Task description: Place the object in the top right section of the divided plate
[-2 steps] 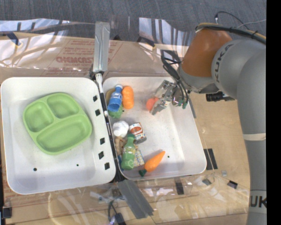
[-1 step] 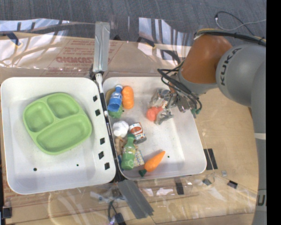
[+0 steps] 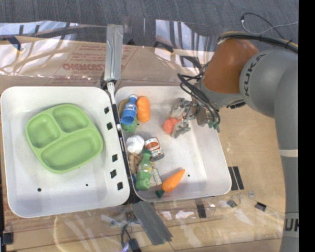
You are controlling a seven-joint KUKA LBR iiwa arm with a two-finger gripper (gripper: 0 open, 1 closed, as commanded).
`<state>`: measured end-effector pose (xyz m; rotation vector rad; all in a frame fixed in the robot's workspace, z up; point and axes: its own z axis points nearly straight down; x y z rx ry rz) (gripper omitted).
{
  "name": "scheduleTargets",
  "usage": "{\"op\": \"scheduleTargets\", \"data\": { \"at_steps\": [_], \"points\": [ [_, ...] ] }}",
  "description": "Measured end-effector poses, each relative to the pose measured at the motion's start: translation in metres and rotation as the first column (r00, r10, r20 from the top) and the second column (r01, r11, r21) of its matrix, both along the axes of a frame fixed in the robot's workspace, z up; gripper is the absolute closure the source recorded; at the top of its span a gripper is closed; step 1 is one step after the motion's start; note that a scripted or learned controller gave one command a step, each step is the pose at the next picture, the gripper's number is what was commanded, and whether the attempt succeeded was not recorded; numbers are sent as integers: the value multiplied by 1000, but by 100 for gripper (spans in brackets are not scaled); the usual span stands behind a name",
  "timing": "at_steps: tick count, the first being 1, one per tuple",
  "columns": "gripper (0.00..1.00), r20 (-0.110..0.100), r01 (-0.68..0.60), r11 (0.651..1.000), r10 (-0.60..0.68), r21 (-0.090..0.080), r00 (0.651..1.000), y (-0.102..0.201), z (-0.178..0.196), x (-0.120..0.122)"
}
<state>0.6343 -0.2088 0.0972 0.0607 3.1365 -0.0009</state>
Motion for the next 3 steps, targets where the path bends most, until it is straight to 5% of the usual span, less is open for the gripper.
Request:
{"op": "scheduleTargets", "data": {
  "at_steps": [1, 2, 3],
  "points": [
    [100, 4, 523, 852, -523, 3, 852, 0, -1, 21],
    [100, 0, 5, 1000, -5, 0, 1000, 30, -1, 7],
    [100, -1, -88, 996, 88, -1, 996, -1, 40, -15]
  ]
}}
